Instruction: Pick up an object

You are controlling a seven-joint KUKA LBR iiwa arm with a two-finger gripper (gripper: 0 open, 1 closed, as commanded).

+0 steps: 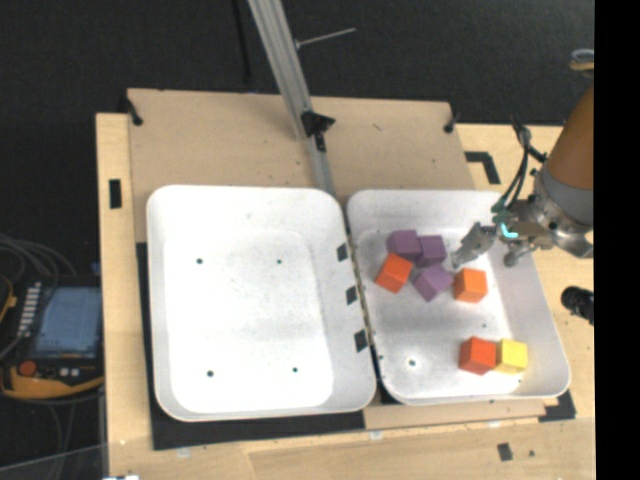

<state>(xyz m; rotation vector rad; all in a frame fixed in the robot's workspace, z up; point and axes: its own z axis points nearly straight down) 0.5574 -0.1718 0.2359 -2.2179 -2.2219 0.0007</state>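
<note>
Nearest the camera, a yellow block and an orange block are sitting, while the jaws, seemingly open and empty, are hovering just above-left of another orange cube.

left bin: white plastic, smooth, matt with faint grey scuffing
right bin: white plastic, smooth, slightly glossier rim, grey scuff marks on floor
bench: light wood or fibreboard look, matt, flat
purple blocks: matt, smooth faces, plastic or foam, cannot tell which
orange blocks: matt to slight sheen, smooth
yellow block: smooth, slight sheen
gripper: grey metal look, dull finish
arm: orange band smooth, satin; grey part below looks metal
slanted rail: bare metal, brushed, light sheen
floor: dark, rough, carpet-like texture
mat under bins: black, matt
</note>
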